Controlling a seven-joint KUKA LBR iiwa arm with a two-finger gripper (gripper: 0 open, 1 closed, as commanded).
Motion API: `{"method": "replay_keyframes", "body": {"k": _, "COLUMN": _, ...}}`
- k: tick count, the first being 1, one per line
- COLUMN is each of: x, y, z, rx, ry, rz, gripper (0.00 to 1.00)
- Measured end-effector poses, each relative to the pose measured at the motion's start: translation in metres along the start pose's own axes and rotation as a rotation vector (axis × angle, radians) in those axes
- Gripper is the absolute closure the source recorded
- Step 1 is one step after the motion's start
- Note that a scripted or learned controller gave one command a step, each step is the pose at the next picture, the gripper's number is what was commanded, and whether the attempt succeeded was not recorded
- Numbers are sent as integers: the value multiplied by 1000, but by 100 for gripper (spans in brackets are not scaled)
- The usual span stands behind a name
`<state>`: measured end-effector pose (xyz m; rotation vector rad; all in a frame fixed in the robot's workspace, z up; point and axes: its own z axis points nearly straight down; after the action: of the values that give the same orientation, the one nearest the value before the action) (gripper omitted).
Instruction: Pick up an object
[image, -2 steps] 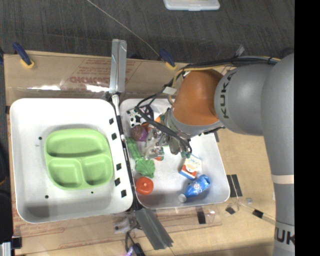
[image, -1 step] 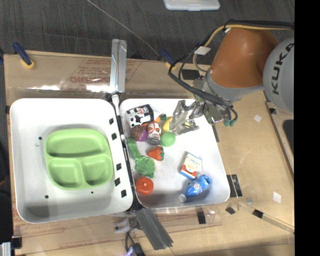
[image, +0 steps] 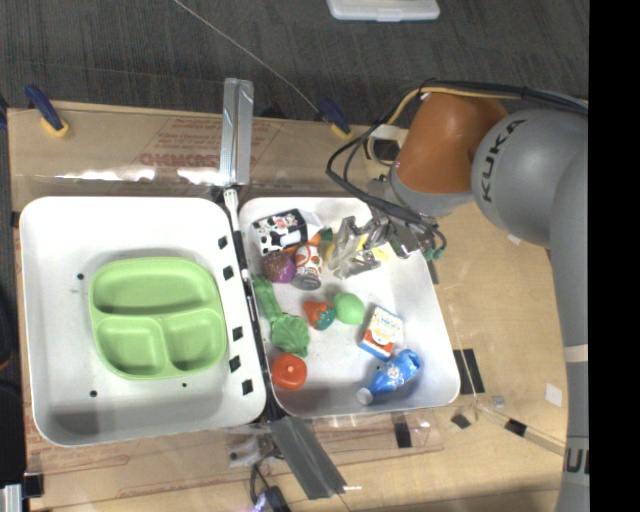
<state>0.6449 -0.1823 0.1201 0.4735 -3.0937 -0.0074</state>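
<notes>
The gripper (image: 352, 250) hangs low near the right bin's (image: 440, 335) far edge, grip unreadable, crowded by a cow-print box (image: 279, 231), purple toy (image: 279, 266) and cup (image: 307, 268); the blue bottle (image: 393, 375) lies slantwise at the near right corner

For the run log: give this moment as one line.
gripper: low over right bin, upper part | grasp: none visible | nearest: cow-print toy | left bin: green tray

Glossy green plastic tray (image: 155, 320), smooth white plastic bins (image: 50, 330), cardboard bench (image: 500, 300)
</notes>
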Motion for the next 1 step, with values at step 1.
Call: {"method": "replay_keyframes", "body": {"k": 1, "x": -8, "y": -31, "z": 22, "rx": 19, "ry": -23, "rz": -330, "gripper": 100}}
